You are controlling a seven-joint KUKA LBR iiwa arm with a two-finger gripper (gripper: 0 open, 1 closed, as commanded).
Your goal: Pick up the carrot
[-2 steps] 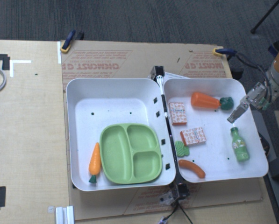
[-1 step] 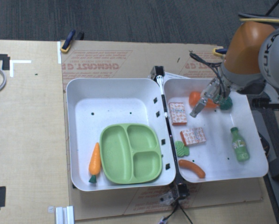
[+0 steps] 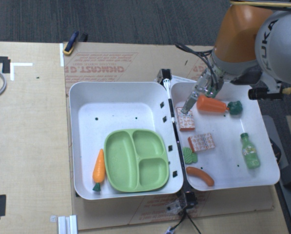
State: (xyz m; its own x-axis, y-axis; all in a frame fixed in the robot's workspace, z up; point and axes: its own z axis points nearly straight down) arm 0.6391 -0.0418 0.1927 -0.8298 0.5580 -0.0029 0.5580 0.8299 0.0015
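At the bottom of the frame, in the left bin (image 3: 82, 130), a small carrot (image 3: 99, 169) lies beside the green tray (image 3: 135, 160), touching its left edge, while a sausage (image 3: 200, 176) sits low in the right bin (image 3: 262, 169). Higher up are two cartons (image 3: 201, 142), a green bottle (image 3: 250, 151) at right, and a larger carrot (image 3: 218, 106) (green top pointing right). The gripper (image 3: 186, 108) points down just left of that carrot; its fingers seem to grasp nothing, though I cannot tell their spread.
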